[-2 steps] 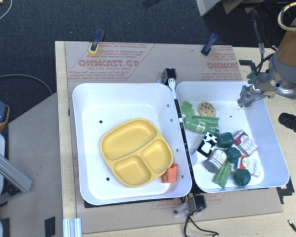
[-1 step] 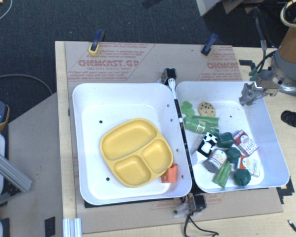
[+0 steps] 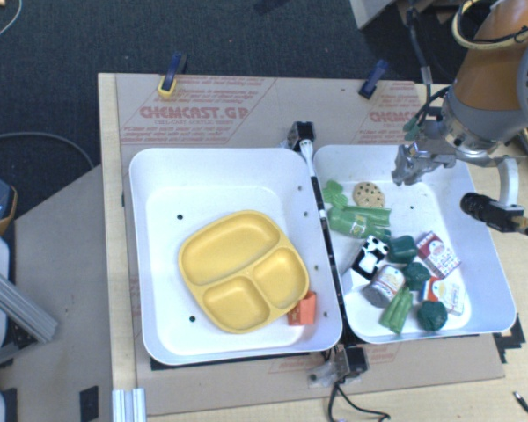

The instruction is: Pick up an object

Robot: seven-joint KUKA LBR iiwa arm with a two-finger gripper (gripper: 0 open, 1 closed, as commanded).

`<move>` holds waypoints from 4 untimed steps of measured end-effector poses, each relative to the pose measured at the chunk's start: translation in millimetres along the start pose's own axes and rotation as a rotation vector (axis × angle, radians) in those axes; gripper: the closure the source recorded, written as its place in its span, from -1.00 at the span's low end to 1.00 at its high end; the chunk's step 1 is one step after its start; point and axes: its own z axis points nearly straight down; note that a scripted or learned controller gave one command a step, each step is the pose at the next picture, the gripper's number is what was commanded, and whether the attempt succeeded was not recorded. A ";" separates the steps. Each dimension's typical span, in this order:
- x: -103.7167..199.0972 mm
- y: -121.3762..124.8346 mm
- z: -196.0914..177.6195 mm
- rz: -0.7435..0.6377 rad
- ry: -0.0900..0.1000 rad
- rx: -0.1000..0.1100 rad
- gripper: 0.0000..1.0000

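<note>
Over right bin's [image 3: 484, 236] bare far end, gripper [image 3: 411, 167], cookie [image 3: 367, 193] near

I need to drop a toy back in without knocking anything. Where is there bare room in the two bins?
Left bin: bare floor behind and left of the yellow tray. Right bin: bare far-right floor below the gripper, beside the cookie. Crowded: its near half.

Brown board [image 3: 246, 104] under the bins: red print reading "CHEMCAST GP" at upper left, with a smaller line beneath, too small to read. Same red print repeats at upper right near the right bin, only partly legible. Small red-and-white packet [image 3: 436, 255] in right bin carries printing, illegible. No other text readable.
</note>
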 end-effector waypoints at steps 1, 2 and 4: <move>46.5 -0.8 -8.0 0.002 -0.001 0.000 1.00; 109.1 0.9 -2.8 0.000 0.000 0.002 1.00; 167.0 16.6 -16.4 0.004 -0.002 -0.006 1.00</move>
